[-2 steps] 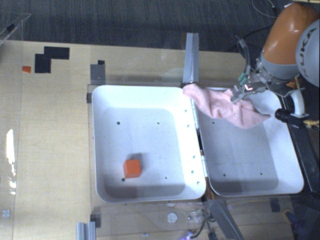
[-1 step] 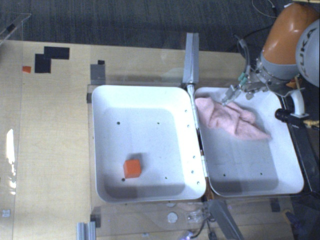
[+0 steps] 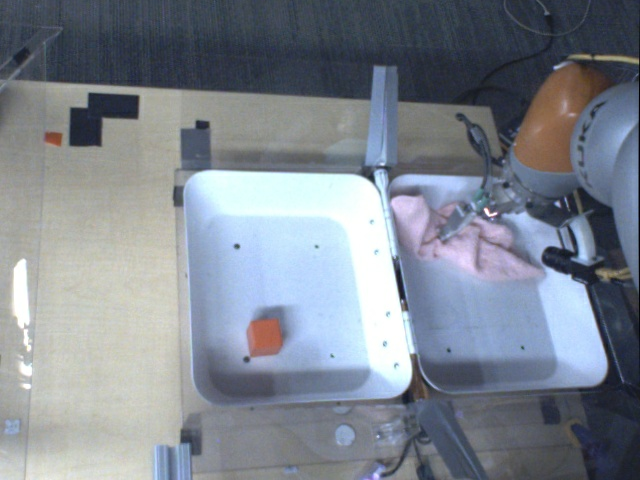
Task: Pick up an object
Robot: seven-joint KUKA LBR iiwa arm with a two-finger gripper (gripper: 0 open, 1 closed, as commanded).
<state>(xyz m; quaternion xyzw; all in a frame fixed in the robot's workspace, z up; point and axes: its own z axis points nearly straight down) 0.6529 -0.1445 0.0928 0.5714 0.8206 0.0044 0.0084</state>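
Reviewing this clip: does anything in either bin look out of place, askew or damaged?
Nothing looks damaged. The pink cloth lies crumpled at the far end of the right bin, with the gripper down on it. The orange block sits slightly askew in the left bin.

- The arm (image 3: 600,133) is bulky and rounded, its casing light grey
- A broad, glossy orange band (image 3: 560,118) wraps it above the wrist
- The gripper (image 3: 468,216) is small, of dull grey metal, with thin fingers
- A tiny reddish light glows at the gripper's base
- Thin dark cables curl beside the wrist
- A black fitting (image 3: 572,261) juts out beneath the grey casing
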